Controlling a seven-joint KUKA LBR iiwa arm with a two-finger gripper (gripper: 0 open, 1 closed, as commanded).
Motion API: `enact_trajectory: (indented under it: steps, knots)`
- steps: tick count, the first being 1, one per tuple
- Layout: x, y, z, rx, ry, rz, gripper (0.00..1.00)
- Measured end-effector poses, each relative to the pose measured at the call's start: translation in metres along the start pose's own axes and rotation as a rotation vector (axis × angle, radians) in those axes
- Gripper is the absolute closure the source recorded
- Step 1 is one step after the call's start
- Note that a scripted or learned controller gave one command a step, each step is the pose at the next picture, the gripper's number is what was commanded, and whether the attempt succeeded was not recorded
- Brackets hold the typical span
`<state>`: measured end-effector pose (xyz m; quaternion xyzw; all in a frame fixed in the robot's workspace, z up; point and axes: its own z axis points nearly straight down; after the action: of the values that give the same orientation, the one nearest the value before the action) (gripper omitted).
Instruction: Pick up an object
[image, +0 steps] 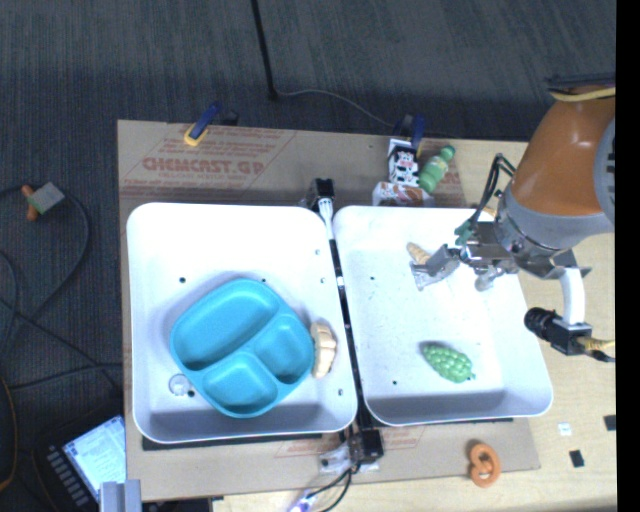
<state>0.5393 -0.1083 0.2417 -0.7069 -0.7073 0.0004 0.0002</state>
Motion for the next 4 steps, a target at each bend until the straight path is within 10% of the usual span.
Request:
enact_trajectory:
  steps: [1,2,3,4]
  knots:
    - [-0.019,-0.040,0.145,0.002,0.001,0.001,0.00]
    - [-0.031,-0.055,0.149,-0.001,0.000,0.001,0.00]
    - [-0.032,-0.055,0.139,-0.002,-0.001,0.002,1.00]
    - [-0.003,0.030,0.002,-0.004,-0.001,-0.001,1.00]
